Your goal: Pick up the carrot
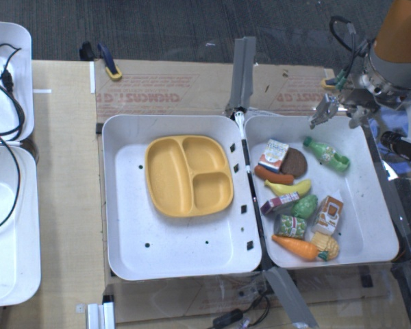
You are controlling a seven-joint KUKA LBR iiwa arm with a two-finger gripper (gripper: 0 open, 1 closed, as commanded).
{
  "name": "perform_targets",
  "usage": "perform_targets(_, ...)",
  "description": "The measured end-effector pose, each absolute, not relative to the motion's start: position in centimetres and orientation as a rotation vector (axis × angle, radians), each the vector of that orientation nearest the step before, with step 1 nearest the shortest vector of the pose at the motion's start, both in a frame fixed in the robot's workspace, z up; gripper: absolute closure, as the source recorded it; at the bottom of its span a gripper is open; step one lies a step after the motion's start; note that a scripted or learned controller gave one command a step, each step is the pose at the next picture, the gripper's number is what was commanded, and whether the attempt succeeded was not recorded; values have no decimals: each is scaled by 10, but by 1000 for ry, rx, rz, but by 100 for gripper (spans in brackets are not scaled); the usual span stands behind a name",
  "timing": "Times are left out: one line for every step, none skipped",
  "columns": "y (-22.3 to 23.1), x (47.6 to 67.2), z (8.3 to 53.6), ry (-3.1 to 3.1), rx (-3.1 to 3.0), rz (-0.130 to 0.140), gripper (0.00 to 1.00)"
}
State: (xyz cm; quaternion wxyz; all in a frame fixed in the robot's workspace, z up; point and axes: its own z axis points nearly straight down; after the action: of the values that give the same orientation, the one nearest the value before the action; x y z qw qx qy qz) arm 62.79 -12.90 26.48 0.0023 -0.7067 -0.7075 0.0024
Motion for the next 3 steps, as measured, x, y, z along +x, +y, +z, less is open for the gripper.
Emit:
perform_targets(-82,556,187,-2279,-2154,9,0)
perform_targets(-69,478,188,-2497,-1897,7,0)
perform_targets(-92,485,315,-2462,-1947,8,0)
